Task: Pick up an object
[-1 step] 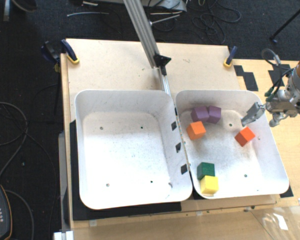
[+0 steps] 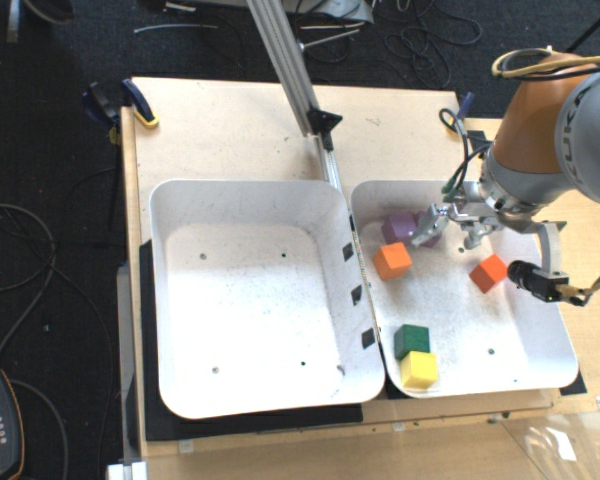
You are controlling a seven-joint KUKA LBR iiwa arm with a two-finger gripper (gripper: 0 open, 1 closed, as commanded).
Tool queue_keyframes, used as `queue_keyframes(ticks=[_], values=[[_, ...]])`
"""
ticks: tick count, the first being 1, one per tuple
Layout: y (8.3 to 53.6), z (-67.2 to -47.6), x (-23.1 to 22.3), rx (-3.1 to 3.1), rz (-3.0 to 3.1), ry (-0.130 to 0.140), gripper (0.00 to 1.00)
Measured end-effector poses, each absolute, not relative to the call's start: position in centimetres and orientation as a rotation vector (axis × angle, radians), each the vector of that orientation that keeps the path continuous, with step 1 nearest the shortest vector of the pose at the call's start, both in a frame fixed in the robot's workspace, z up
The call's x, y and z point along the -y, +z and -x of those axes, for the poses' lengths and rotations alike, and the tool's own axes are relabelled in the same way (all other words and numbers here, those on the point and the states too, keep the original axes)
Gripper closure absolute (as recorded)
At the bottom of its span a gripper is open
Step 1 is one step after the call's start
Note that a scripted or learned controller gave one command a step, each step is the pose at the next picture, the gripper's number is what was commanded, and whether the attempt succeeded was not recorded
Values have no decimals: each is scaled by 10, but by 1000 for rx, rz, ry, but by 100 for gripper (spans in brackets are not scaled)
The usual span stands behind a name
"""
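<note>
Gripper point(image 2: 450, 218) above the right bin point(image 2: 540, 363), near its far edge, with the arm point(image 2: 545, 133) reaching in from the right. You see metal fingers pointing toward the purple block point(image 2: 400, 227), which sits at the bin's far-left corner, just beside the fingertips. Whether the fingers touch the block, and how wide they stand, you cannot tell at this slant; nothing shows between them, so treat the hand as holding nothing.

Four other candidates lie in the same bin. One orange cube point(image 2: 392, 260) rests just in front of the purple block, close to the bin's left wall. A second orange cube point(image 2: 488, 273) lies toward the right side, below the wrist. A green cube point(image 2: 412, 340) and a yellow cube point(image 2: 418, 369) touch each other at the near-left corner, the yellow against the near rim. The left bin point(image 2: 180, 218) carries no blocks.

Judged from the pose, the step in hand is the approach to the purple block. To do it well, you should centre the fingers over the block before descending, since it lies close to the far wall and the first orange cube. Align the jaws so that one finger passes between the purple block and that cube without nudging either. Descend fully, close firmly, then lift straight up. A skewed approach would likely push the block against the wall.
</note>
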State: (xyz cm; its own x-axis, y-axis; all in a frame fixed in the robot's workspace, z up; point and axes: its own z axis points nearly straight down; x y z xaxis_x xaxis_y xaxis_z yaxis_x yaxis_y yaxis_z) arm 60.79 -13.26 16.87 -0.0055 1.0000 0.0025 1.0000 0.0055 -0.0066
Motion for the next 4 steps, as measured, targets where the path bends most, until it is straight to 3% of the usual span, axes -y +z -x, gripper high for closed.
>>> queue_keyframes(ticks=[1, 2, 3, 4], values=[[105, -660, 114, 2222, 2223, -1, 0], [112, -660, 114, 2226, 2218, 3, 100], [199, -600, 20, 2232, 2209, -8, 100], [194, -556, -58, 2228, 2205, 3, 100]])
